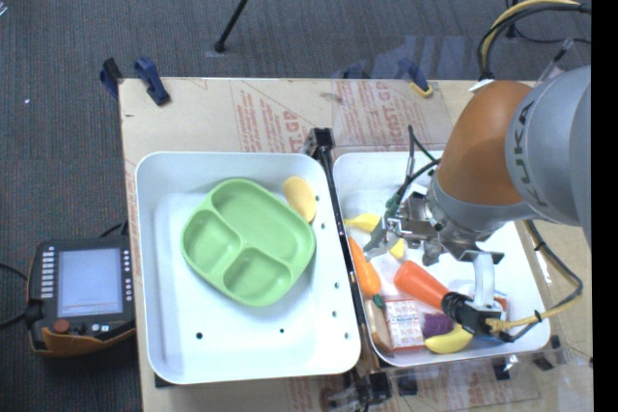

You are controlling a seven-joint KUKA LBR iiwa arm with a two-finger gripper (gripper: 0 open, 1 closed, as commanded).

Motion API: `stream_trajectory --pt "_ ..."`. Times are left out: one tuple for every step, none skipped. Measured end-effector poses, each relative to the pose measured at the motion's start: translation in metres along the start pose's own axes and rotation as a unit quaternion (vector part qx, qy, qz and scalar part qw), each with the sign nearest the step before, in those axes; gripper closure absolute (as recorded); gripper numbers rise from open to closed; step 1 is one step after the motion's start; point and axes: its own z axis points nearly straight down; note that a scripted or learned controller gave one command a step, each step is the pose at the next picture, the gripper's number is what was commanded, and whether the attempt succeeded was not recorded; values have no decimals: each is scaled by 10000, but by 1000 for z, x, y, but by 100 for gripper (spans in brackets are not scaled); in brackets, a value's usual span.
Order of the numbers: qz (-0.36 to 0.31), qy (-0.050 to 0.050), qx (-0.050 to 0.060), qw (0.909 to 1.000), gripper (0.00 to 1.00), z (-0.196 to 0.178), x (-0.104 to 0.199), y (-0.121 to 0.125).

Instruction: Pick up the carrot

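Two orange carrot-like pieces lie in the right bin (pixel 534 258). A slim carrot (pixel 365 272) lies along the bin's left wall, pointing toward the front. A thicker orange cone (pixel 419 282) with a dark end lies near the bin's middle, slanting to the front right. My gripper (pixel 409 238) hangs low over the bin, just behind the thick cone and to the right of the slim carrot. The orange-banded wrist (pixel 483 159) hides the back right part of the bin. Nothing orange is visibly lifted.
Yellow pieces (pixel 365 222) lie beside the gripper and another yellow piece (pixel 444 341) lies at the bin's front. A pink-and-white box (pixel 404 321) sits at the front left. The left bin (pixel 159 304) holds a green divided plate (pixel 249 241) and a yellow fruit (pixel 300 198).
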Motion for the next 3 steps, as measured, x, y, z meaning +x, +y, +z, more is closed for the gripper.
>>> stream_trajectory --pt "-77 -3 30 10000 0 56 -54 -3" --pt "1167 7 2 9932 0 0 12 -23" --pt "1165 5 4 9932 0 0 12 -23"
